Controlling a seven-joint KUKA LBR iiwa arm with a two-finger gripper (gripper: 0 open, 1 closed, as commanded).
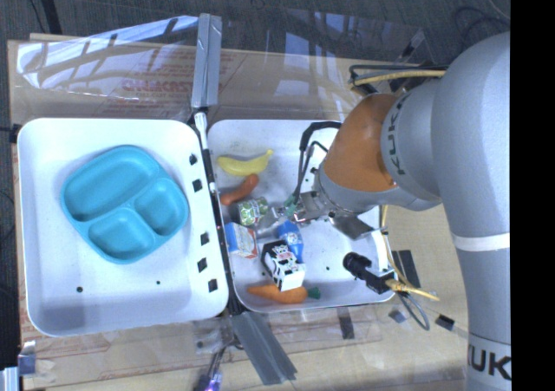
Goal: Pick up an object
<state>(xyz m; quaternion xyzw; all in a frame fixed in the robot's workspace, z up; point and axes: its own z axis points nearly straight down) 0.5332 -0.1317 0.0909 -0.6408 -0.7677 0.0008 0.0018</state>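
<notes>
The claw (pixel 293 207) hangs low at centre frame in the right bin (pixel 347 281), its grip state impossible to tell, among a banana (pixel 243 161), carrot (pixel 277 294) and dice (pixel 283 264).

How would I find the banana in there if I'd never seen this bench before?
Look at the right-hand white bin, the one the grey arm hangs over. Go to its far edge, close to the divider between the two bins. The banana lies there, the only yellow curved thing, just above an orange sausage-shaped piece and apart from the cluttered pile nearer the front.
</notes>
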